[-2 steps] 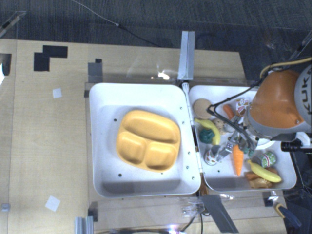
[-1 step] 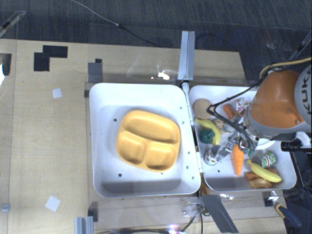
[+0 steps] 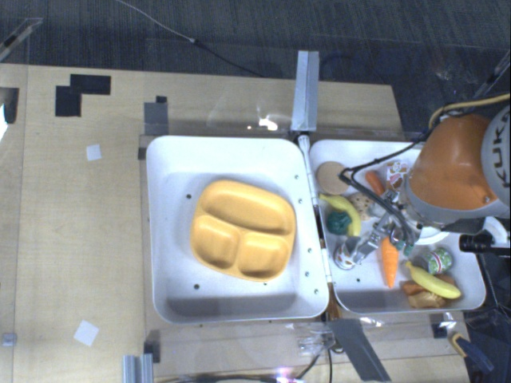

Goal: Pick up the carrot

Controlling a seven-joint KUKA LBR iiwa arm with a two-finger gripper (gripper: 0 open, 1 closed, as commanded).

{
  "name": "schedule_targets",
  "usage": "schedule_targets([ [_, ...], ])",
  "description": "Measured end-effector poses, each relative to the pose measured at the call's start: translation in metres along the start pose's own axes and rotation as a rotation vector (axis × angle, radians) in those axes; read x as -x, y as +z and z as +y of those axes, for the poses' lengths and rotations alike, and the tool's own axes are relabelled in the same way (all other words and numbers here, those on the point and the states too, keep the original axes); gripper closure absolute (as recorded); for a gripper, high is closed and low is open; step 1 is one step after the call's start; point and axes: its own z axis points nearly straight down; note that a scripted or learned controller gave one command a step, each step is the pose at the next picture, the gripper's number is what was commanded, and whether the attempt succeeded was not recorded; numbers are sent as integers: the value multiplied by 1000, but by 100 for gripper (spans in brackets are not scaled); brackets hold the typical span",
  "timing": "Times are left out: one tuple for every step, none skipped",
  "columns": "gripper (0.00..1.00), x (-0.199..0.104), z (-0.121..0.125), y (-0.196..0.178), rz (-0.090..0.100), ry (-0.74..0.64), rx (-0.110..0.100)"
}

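Observation:
The carrot [image 3: 388, 263] is a short orange piece lying roughly upright in the picture, in the front half of the right bin [image 3: 471, 300]. My gripper [image 3: 355, 250] reaches down and to the left from the orange-banded wrist and sits low in that bin. Its metal tip is just left of the carrot, close beside it. The carrot lies on the bin floor and is not held. The arm covers the bin's middle and right part.
A yellow three-compartment tray [image 3: 242, 228] lies in the left bin [image 3: 172, 294]. Around the carrot are a banana [image 3: 435, 282], a green can [image 3: 440, 259], a brown piece [image 3: 420, 295], a yellow-green fruit [image 3: 338, 205], a teal object [image 3: 339, 223], a tan round item [image 3: 329, 172] and a second orange piece [image 3: 374, 182].

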Motion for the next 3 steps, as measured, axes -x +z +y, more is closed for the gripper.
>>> schedule_targets([
  [0,0,0,0,-1,-2,0],
  [0,0,0,0,0,22,0],
  [0,0,-1,0,1,60,0],
])
